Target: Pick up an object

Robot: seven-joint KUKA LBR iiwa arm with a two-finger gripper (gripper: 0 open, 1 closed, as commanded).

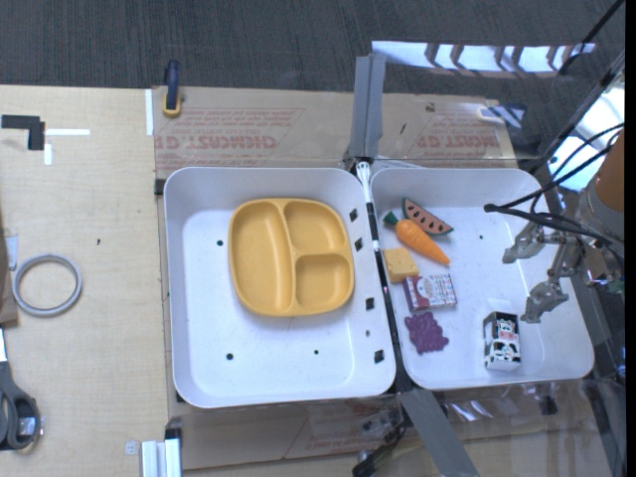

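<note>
The right bin holds several toy foods. A watermelon slice and a carrot lie near its far left, with a yellow cheese block beside them. A small red-and-white box and purple grapes sit nearer the front. A black-and-white milk carton stands at the front right. My gripper hovers over the bin's right side, just behind the milk carton. It is open, with nothing between its fingers.
A yellow divided plate lies in the left bin. A grey divider stands between the bins at the back. On the bench to the left are a tape roll and scissors.
</note>
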